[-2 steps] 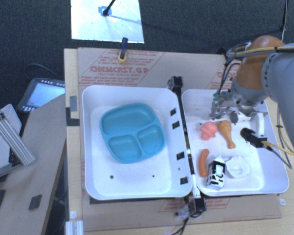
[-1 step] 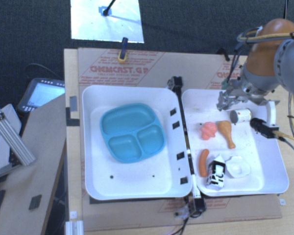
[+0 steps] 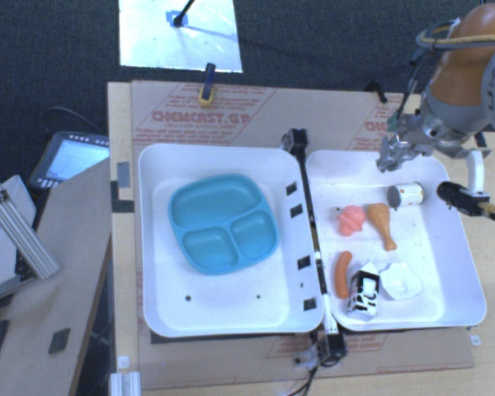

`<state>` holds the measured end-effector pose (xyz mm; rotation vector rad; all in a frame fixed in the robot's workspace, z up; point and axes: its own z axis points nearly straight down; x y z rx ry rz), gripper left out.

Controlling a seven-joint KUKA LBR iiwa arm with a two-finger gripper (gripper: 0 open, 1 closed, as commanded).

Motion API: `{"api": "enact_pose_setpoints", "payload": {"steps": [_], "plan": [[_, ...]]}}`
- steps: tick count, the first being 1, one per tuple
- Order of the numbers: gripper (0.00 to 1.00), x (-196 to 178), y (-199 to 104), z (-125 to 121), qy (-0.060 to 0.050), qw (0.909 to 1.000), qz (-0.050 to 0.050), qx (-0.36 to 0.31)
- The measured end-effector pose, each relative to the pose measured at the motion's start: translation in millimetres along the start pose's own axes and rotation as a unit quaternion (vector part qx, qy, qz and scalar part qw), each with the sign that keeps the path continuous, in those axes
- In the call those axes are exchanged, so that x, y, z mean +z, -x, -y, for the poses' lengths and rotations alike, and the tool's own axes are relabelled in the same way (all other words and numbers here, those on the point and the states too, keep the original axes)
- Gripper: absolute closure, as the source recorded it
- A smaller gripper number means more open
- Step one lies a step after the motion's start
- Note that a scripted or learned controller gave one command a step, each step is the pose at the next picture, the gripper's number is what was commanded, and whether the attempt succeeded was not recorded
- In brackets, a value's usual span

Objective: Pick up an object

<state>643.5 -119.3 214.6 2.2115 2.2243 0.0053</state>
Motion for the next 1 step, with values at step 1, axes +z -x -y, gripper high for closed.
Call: {"api": "enact_pose_setpoints", "payload": {"steps": [1], "plan": [[1.0, -9.7, -47.0, 2.6, -0.002, 1.0, -0.001, -0.001]]}}
